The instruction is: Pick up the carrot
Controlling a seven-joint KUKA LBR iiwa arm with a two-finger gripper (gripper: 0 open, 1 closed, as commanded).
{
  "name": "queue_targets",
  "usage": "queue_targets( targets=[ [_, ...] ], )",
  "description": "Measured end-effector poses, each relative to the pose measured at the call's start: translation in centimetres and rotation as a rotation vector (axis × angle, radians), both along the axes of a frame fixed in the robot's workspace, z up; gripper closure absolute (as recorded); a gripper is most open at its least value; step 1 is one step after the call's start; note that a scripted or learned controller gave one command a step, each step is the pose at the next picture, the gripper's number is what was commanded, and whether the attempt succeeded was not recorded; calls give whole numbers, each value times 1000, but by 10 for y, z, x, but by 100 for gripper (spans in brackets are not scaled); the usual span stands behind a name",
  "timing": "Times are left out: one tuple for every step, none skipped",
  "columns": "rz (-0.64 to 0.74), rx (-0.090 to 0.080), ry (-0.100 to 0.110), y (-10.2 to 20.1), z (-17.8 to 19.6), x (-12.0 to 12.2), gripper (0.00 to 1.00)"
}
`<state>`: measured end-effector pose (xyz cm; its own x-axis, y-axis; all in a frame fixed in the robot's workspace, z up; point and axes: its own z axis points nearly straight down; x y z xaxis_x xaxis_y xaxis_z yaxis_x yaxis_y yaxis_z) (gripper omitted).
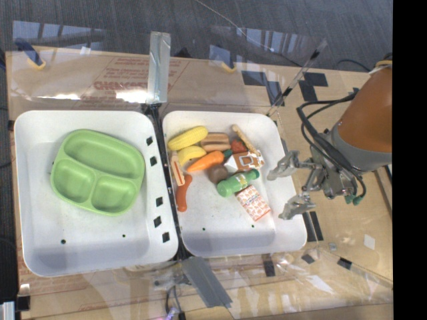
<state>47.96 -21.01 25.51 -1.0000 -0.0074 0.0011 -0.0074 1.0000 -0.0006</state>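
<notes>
the gripper is seen at the right rim of the right bin, its two fingers spread wide apart, one near the upper side and one near the lower, with nothing held between them. the carrot is found in the same bin, well apart from the gripper, toward the bin's left half and slightly higher in the camera view. its long axis is laid at a shallow slant, the thick end with a green tip pointed toward the right and upward, the narrow end toward the left and downward. it is crowded: two bananas lie just beside it on the upper left, a brown item just below it, and a green bottle between it and the gripper. a green divided plate sits in the left bin. it is judged that the coming move calls for travel leftward across the bin and for the fingers to be set across the carrot's short width; a neighbouring item may be caught instead.
</notes>
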Motion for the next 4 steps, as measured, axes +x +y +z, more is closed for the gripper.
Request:
queue_targets(
  targets=[
    [-316,-1,-6,0,54,33,0],
    [-531,1,7,0,-77,35,0],
    [-862,0,-6,0,17,58,0],
    [-1060,-2,6,1,-137,71,0]
  ],
)
